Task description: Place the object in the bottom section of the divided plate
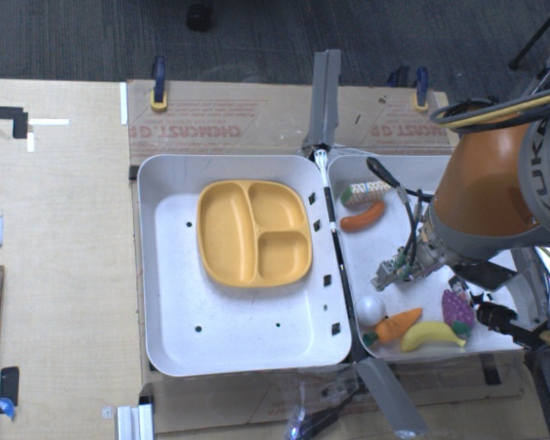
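pincer point(391, 271) hung over right bin point(399, 348), grip state unclear | toys lay there: egg point(369, 308), carrot point(396, 324), banana point(432, 336) | plate point(254, 233) in left bin | toys probably light, stiff, slick; carrot's mid-body likely safest hold

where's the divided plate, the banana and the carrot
divided plate point(254, 232): camera view, on the ridge between its sections
banana point(430, 336): camera view, middle of its yellow body
carrot point(400, 323): camera view, on its orange body
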{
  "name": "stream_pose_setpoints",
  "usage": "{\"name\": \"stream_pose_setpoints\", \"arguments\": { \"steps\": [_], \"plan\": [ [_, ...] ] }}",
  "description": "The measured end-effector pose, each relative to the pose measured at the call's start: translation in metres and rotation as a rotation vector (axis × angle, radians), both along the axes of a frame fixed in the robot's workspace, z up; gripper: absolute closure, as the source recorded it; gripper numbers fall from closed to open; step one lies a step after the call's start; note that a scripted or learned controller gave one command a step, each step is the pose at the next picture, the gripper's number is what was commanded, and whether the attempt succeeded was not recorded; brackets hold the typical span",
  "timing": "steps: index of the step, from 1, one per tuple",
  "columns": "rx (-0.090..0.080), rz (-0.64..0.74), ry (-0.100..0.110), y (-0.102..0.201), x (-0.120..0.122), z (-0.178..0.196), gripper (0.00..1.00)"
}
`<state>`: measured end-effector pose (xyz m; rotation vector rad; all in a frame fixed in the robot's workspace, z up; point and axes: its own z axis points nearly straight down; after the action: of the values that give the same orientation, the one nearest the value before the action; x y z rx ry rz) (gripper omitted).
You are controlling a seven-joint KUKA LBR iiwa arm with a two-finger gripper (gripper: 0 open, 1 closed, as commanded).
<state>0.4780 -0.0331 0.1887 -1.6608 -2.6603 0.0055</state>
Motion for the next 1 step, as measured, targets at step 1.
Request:
{"name": "stream_pose_setpoints", "arguments": {
  "steps": [1],
  "plan": [
    [0.001, 0.291, -0.001, 0.0502, 0.0004, 0.0001, 1.0]
  ]
}}
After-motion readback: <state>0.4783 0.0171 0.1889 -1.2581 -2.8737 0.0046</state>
